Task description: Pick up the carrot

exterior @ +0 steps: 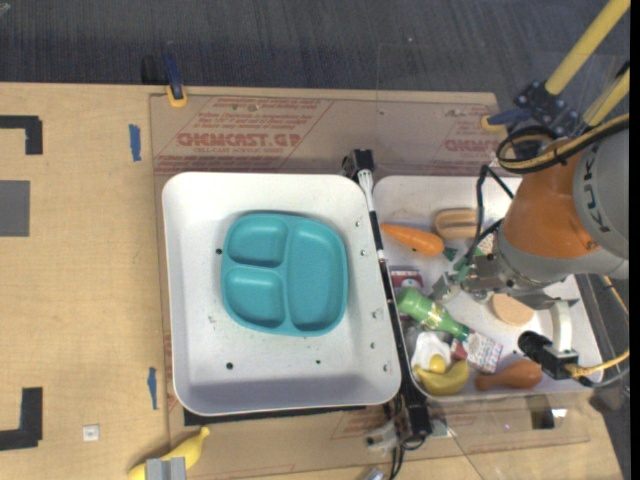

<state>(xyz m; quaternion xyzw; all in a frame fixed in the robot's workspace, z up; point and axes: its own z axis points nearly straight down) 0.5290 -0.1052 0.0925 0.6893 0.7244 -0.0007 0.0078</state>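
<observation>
So way off to the left of the jaws there's the left bin [190, 268] on the tabletop [80, 268], with a teal divided plate [285, 273] sitting in it. Closer in, in the right bin [400, 193], the carrot [412, 238] lies just up and left of the jaws, not touching them. A green bottle [432, 313] sits just below-left, and a banana [443, 376] is further down. The jaws [470, 273] are down in the clutter; can't tell how they stand. A bread roll [457, 223] is right above them.
</observation>
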